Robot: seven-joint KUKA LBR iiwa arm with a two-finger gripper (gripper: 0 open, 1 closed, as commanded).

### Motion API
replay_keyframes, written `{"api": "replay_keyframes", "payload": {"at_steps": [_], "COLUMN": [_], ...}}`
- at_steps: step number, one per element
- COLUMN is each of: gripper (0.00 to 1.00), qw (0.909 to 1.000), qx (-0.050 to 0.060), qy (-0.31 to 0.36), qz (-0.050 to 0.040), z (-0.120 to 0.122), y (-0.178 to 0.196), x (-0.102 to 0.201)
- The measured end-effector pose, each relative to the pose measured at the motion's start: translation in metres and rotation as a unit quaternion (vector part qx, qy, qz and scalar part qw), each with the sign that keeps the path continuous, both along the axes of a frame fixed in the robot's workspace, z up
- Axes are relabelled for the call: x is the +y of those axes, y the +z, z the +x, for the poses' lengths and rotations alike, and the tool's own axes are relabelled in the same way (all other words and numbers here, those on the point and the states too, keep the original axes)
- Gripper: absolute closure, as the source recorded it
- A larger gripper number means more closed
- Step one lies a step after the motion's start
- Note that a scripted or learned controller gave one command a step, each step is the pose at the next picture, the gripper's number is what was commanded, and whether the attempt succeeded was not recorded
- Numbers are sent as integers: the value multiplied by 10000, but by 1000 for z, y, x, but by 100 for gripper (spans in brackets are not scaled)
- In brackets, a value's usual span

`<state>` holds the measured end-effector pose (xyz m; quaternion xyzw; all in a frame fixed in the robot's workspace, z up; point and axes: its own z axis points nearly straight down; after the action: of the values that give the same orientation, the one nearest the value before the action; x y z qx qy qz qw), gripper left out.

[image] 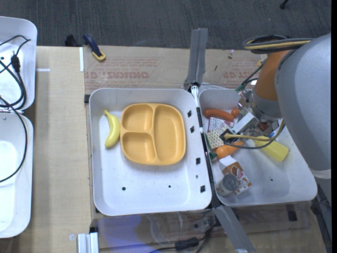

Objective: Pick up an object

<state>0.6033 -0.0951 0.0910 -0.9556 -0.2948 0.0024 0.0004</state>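
Note:
The right bin (pixel 284 186) holds a pile of small things. An orange carrot (pixel 218 113) lies at its back left, with a red and white packet (pixel 215 125) and a checkered packet (pixel 212 139) just in front of it. A second orange carrot (pixel 226 152) lies below those. A yellow block (pixel 277 151) rests mid-bin. A brown snack packet (pixel 237 172) and a grey round can (pixel 229 183) sit at the front left. My gripper (pixel 248 126) hangs low over the back of this pile, near the packets, mostly hidden under the wrist.
In the left bin (pixel 100 183) a yellow divided plate (pixel 153 133) lies beside a banana (pixel 111 129). A grey divider post (pixel 198 57) stands between the two bins at the back. The bulky grey arm (pixel 310 104) covers the right bin's right side.

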Motion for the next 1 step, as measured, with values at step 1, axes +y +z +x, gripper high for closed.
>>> {"api": "replay_keyframes", "payload": {"at_steps": [1], "gripper": [100], "qw": [10000], "qx": [20], "qy": [12], "qz": [-3], "z": [-1], "y": [8], "x": [-1]}}
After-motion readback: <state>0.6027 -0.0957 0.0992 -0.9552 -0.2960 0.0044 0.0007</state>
